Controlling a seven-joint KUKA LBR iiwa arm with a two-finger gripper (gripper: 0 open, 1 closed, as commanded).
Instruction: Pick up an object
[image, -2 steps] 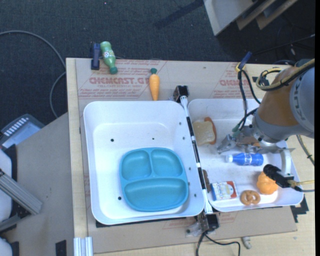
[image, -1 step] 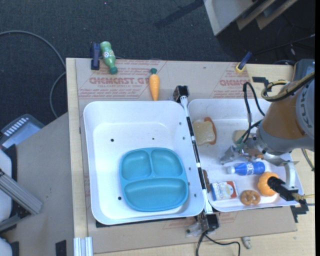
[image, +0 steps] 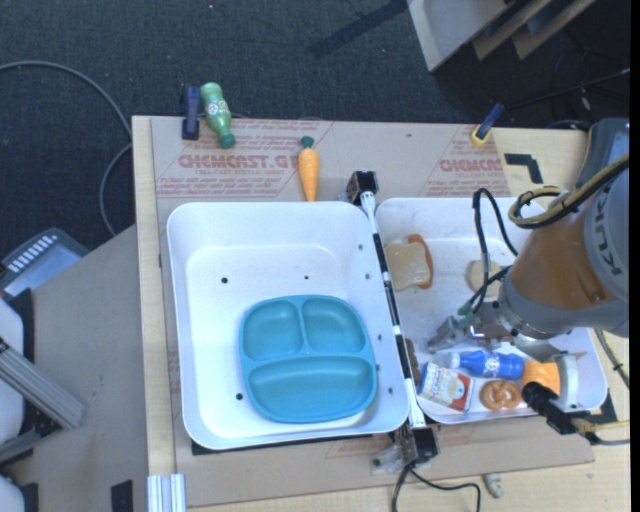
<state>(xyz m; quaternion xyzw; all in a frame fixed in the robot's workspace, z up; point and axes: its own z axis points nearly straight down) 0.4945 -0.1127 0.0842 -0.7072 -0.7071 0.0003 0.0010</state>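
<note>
My gripper hangs low in the right bin, just above a small blue and white bottle lying on its side. Nothing shows in its grasp. Below it lie a red and white packet, a brown pretzel-like ring and an orange piece. A slice of toast rests at the bin's upper left. A pale yellow item peeks out beside the arm, partly hidden by it.
The left bin holds a blue divided plate. On the cardboard behind the bins lie a toy carrot, a green bottle and a blue clip. The arm's wide body covers the right bin's right side.
</note>
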